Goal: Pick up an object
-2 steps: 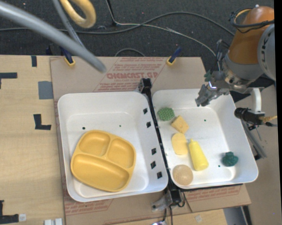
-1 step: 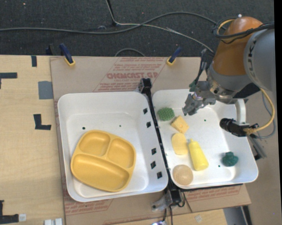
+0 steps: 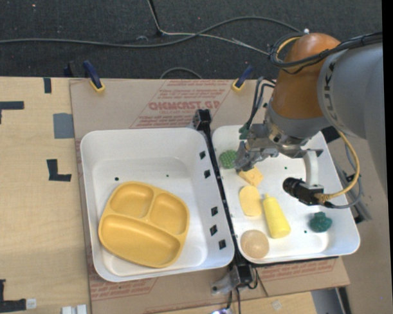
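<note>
A wooden counter (image 3: 31, 210) is seen on the left, with a brown board (image 3: 175, 102) laid over it and held at the far edge by two blue-and-yellow clamps (image 3: 92, 76). Two white bins are set side by side on the board. In the left bin (image 3: 119, 146) a yellow divided plate (image 3: 143, 222) is lying flat, towards the near side. Between the bins a black strip (image 3: 213, 185) is fixed.

In the right bin (image 3: 341, 241) several things are gathered. A green piece (image 3: 227, 160) is found at the far left corner, just beside the jaws (image 3: 248, 159). A yellow wedge (image 3: 252, 177) is placed just near of the jaws, and a pale yellow oval (image 3: 250, 201) lies nearer again. A tan round piece (image 3: 255, 243) is seen at the near edge. A yellow bottle (image 3: 275, 216) lies just right of the oval. A dark green piece (image 3: 320, 222) rests apart at the right.

The jaws are lowered over the far left of the right bin; whether they are open or closed cannot be told, and nothing is seen held between them. The arm (image 3: 348, 83) is reached in from the right.
</note>
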Controlling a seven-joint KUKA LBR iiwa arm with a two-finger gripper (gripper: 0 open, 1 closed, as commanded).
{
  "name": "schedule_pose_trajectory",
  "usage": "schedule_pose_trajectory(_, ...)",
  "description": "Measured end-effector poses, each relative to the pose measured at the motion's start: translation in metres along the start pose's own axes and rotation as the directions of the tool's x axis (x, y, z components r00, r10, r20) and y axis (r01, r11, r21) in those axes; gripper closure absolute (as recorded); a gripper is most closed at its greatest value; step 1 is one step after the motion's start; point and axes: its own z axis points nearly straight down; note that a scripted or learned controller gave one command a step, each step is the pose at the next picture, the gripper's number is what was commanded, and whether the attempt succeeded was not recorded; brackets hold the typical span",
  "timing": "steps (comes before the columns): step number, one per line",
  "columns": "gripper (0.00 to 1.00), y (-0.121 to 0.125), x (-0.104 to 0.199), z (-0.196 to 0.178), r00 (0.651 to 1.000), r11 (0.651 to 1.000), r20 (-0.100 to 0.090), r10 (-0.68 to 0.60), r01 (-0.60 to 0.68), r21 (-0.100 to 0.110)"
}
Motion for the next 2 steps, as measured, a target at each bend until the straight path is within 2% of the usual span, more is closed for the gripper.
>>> schedule_pose_trajectory(2, 1.00, -0.050, 0.100, -0.014, 1.000, 1.000, 0.000, -0.002, 0.002, 0.000)
